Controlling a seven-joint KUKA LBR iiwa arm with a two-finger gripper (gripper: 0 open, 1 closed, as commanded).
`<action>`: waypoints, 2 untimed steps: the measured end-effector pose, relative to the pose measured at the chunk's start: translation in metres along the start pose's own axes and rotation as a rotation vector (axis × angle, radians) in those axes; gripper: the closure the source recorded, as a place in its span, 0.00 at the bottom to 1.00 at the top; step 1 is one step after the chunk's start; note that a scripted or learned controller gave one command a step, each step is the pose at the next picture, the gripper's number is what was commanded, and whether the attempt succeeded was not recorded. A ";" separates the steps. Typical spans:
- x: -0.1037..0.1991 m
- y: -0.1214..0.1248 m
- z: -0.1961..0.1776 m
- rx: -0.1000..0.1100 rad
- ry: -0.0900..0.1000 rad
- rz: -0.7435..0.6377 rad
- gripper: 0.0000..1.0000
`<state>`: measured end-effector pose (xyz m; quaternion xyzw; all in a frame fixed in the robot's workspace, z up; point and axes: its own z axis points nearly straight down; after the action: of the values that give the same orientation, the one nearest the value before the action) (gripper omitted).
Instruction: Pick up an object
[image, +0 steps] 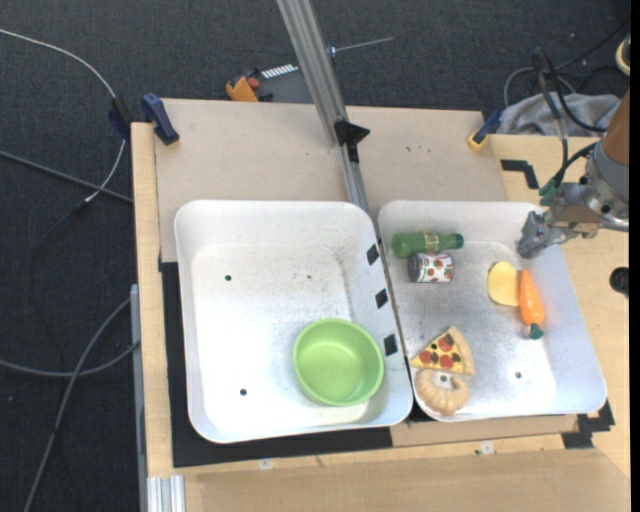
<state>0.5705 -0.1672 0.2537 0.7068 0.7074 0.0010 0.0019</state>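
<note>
Claw (531, 243): we cannot tell its grip state; toy carrot (530, 303) lies near, at its 6 o'clock.

Your arm (612, 160) cut off by the right edge above the wrist, gripper (533, 238) fingers too small and blurred for you to read, can (432, 268) label illegible, bagel (442, 392) partly tucked under the pizza slice (445, 352), cables (60, 250) running off the left edge

Jaws (531, 240) over rt bin (580, 345) edge, near carrot (530, 301), nothing held.
</note>
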 end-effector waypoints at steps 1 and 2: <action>0.050 0.011 -0.007 0.004 0.002 -0.004 1.00; 0.107 0.021 0.008 0.006 0.002 -0.005 1.00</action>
<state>0.5912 -0.0603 0.2456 0.7052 0.7090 -0.0005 -0.0011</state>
